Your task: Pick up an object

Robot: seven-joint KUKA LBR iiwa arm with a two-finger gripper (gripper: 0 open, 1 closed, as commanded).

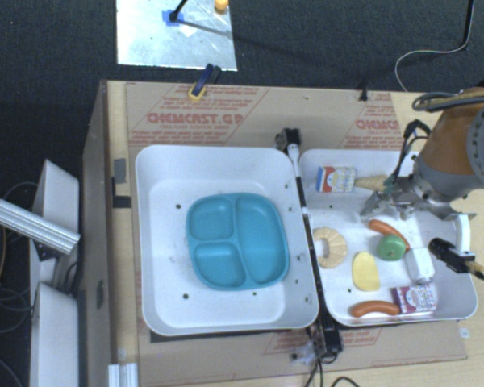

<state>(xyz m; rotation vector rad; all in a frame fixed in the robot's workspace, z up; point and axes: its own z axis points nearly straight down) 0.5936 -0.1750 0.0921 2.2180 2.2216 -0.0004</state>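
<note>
Carrot [387, 230] near the right bin's [468, 301] far edge looks light, rigid, slippery; grip mid-length; whether the jaws are spread, I cannot tell.

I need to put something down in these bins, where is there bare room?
Left bin: bare floor all around the blue divided plate, widest along its near-left side. Right bin: crowded with the milk carton, bagel, lemon, sausage and the gripper.
</note>
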